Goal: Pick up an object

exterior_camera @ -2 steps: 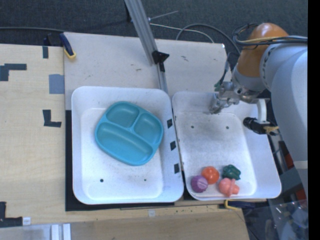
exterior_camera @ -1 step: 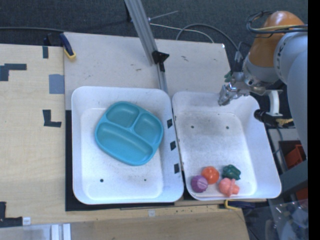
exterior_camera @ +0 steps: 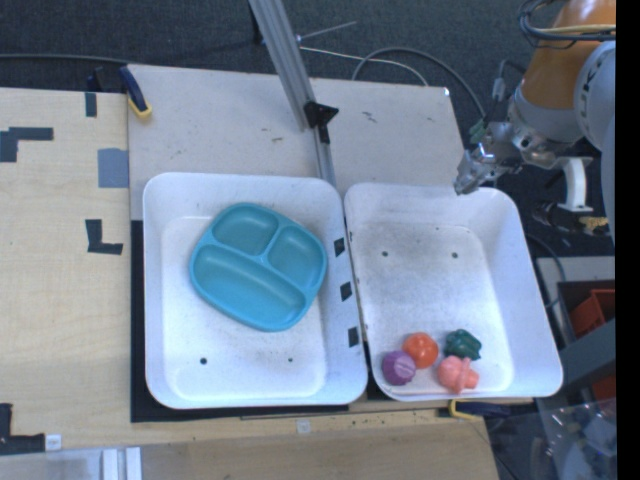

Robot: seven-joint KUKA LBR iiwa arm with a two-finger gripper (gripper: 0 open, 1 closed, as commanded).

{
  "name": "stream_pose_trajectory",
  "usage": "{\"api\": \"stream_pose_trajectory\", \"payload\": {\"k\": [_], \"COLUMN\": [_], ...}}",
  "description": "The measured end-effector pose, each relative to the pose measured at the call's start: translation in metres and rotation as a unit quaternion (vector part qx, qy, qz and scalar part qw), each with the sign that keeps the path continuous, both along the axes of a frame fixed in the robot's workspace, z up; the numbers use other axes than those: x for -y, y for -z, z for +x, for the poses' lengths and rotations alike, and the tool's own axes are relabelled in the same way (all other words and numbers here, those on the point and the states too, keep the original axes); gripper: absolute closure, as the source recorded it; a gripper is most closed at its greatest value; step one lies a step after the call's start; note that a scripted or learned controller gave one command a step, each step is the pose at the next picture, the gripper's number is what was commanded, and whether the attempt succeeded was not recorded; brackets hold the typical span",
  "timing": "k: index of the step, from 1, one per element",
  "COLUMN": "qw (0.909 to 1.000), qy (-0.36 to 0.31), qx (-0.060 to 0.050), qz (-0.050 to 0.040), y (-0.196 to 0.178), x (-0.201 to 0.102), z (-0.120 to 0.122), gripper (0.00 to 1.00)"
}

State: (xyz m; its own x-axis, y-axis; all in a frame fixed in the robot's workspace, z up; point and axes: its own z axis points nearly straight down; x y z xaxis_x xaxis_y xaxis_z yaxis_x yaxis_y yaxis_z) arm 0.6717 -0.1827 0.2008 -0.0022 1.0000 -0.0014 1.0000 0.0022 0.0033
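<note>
1. The gripper [exterior_camera: 470,180] hangs over the far right corner of the right bin [exterior_camera: 520,268]; I cannot tell its state.
2. Four small toys [exterior_camera: 437,359] sit in the near corner.
3. A blue plate [exterior_camera: 258,265] lies in the left bin [exterior_camera: 160,298].
</note>
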Motion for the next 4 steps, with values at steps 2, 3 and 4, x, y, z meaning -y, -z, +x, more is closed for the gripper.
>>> {"api": "stream_pose_trajectory", "payload": {"k": [2,3,4], "qw": [1.0,1.0,1.0], "qy": [-0.002,-0.002,-0.003], "qx": [-0.003,-0.002,-0.002], "qz": [0.0014,0.0016,0.0017], "y": [-0.016,-0.026,-0.033], "x": [-0.059,-0.107,-0.162], "z": [-0.005,-0.01,-0.006], "gripper": [1.0,1.0,1.0]}}
